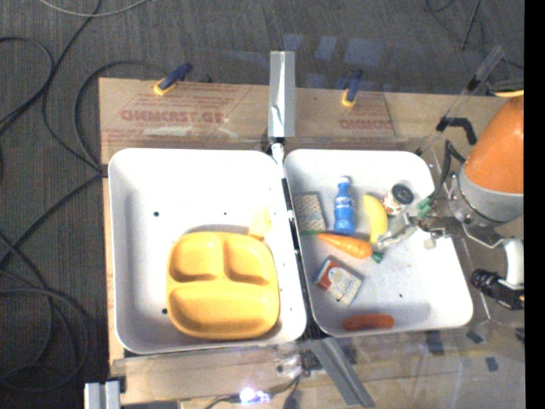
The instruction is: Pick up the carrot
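Two white bins sit side by side on the worktop (119, 126). The left bin (136, 194) has one thing that really stands out: a yellow divided tray (224, 285) with three compartments, plus a small pale yellowish scrap (260, 221) just past its upper right corner.

The right bin (426, 296) is the busy one. I count one carrot (344, 244) lying roughly in the middle with its green end toward the arm, one blue bottle (343, 205) just above it, one banana (375, 215) right beside the bottle, one grey mesh-looking sponge thing (308, 212) near the left wall, one small red and white carton (339, 280) below the carrot, and one red sausage-shaped item (369, 321) near the bottom wall.

The tool (393, 233) is low in that bin, right at the carrot's green end, next to the banana. Honestly can't tell from here whether its fingers are spread or pinched, or whether they're touching the carrot at all. The carrot looks to be lying flat on the bin floor.
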Robot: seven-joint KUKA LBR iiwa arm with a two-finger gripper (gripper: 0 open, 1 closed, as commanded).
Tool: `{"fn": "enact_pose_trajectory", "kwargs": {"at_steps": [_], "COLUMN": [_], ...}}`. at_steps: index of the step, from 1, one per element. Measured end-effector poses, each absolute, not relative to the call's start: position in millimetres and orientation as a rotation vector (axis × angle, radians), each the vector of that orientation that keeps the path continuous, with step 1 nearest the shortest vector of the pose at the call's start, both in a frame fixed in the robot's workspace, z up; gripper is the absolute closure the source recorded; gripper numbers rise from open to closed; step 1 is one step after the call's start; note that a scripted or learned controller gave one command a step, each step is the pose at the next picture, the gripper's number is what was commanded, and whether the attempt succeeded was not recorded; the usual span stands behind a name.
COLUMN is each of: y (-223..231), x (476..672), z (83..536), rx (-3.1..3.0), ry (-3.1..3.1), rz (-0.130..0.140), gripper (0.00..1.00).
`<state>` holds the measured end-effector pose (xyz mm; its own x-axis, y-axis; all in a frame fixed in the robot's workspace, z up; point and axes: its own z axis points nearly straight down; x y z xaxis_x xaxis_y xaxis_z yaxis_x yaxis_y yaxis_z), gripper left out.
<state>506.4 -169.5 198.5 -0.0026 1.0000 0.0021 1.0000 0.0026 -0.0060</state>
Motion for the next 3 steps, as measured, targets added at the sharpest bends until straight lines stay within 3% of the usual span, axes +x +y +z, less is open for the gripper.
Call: {"fn": "enact_pose_trajectory", "kwargs": {"at_steps": [1,2,3], "y": [-98,-97,-77], "x": [543.7,542.8,598.7], "z": [88,96,182], "rx": [-2.298,-2.294,-2.418], "ry": [-2.146,-2.142,-2.004], "rz": [-0.005,-0.005,0.011], "gripper": [0.00,1.00,1.00]}}
